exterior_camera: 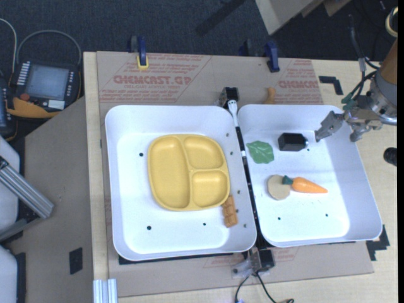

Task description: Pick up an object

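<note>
Standing by the bench. Two white bins side by side. Left bin holds a yellow divided tray, sitting roughly centred; a small brown piece lies just off the tray's 5 o'clock corner, near touching it. Looks like the tray is there as a drop target, not a pick candidate, judging from its size.

Right bin carries the loose items, spread apart so each could be grabbed without nudging a neighbour, I'd guess: black block toward 12 o'clock of the bin, green leafy piece just beside it at its 8 o'clock, carrot lower down with a beige round piece touching the carrot's leafy end at 9 o'clock.

Gripper hangs over the bin's 2 o'clock corner, arm coming in from the right. Fingers are spread, one angled toward the block, nothing between them. Holding nothing.

Nearest candidate is the black block: at 8 o'clock from the fingers, near but clearly apart, not between them. Carrot is further off at about 7 o'clock. Gripper height over the bin floor I can't judge from this angle.

My read: approach stage, pick not started. Next move needs a shift toward 8 o'clock and a descent to straddle the block. Risk: the block is low and flat, the fingers could skid over the top.
</note>
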Available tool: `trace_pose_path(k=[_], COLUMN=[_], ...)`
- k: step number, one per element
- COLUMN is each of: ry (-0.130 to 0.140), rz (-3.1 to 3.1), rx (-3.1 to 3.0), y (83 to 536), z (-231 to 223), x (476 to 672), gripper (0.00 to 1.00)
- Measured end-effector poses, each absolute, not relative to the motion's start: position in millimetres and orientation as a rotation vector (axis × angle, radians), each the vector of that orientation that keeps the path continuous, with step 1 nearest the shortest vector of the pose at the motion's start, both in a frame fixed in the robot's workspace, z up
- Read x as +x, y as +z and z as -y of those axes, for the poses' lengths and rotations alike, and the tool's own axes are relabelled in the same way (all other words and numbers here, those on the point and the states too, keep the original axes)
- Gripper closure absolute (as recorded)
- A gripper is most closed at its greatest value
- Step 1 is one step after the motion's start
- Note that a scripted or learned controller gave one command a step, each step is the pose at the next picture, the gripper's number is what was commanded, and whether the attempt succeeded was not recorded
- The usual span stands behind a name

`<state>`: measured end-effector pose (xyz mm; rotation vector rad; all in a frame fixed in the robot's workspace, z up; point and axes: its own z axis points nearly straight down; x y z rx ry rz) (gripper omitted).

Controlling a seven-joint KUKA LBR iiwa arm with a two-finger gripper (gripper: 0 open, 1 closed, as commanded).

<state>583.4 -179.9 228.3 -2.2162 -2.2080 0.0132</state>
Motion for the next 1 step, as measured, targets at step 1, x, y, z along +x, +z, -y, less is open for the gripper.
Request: trace_pose_path(k=[1], ry=[0.001], rz=[2.221], rx=[-2.22], y=[236.4], z=[179.2], x=[586.2], gripper=[0.0])
